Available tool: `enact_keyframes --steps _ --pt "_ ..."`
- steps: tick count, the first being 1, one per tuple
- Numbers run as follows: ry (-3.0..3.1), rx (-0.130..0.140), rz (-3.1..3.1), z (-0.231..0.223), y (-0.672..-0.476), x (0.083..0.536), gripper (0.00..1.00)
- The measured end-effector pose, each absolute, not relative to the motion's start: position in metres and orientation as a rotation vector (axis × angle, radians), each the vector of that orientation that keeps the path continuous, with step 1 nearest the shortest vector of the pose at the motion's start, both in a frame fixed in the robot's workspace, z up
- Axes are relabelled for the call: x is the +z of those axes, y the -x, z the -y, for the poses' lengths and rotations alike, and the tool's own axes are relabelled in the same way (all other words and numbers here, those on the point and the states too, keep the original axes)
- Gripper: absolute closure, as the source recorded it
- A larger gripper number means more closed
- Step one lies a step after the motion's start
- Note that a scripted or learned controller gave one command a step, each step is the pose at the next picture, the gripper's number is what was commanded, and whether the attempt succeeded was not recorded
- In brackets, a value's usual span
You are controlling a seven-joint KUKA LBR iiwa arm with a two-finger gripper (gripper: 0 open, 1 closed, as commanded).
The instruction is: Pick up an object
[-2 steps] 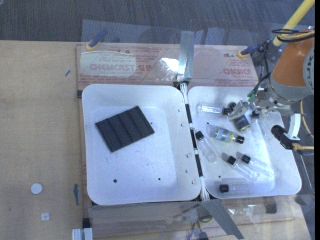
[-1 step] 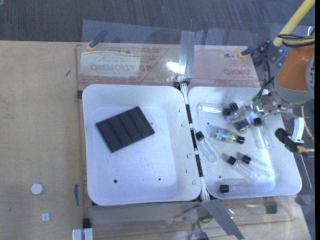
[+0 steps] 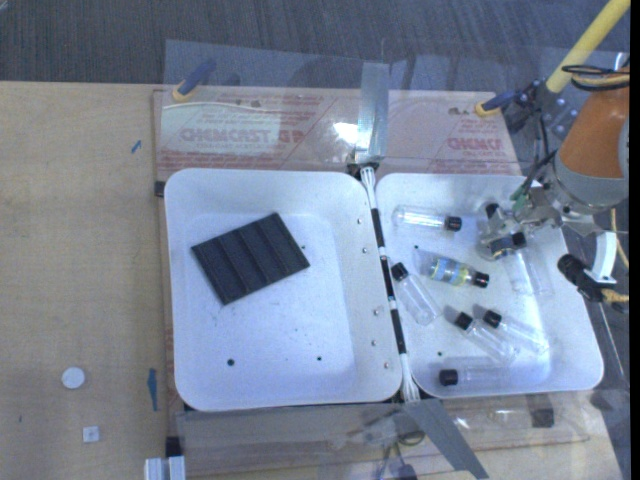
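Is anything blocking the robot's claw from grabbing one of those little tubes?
Nothing visible does. The gripper hangs over the right bin, right by the clear black-capped vials, which lie loose and uncovered. The nearest vial lies just beside it.

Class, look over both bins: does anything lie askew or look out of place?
The dark ribbed mat in the left bin lies turned, not square to the walls. The capped clear vials in the right bin lie scattered, pointing different ways.

A: Which items occupy each bin?
B: The left bin (image 3: 190,268) holds a ribbed slab (image 3: 250,257). The right bin (image 3: 575,353) holds scattered vials (image 3: 452,271), with the gripper (image 3: 505,236) apparently above the bin's rear half.
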State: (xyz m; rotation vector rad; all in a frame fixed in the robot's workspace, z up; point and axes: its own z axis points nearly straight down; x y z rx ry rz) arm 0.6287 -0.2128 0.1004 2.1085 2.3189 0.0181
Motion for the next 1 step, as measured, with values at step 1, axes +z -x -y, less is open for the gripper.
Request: enact_keyframes --steps 1 --pt "-2.164 0.001 -2.274 0.1390 -0.6486 0.2190 1.00"
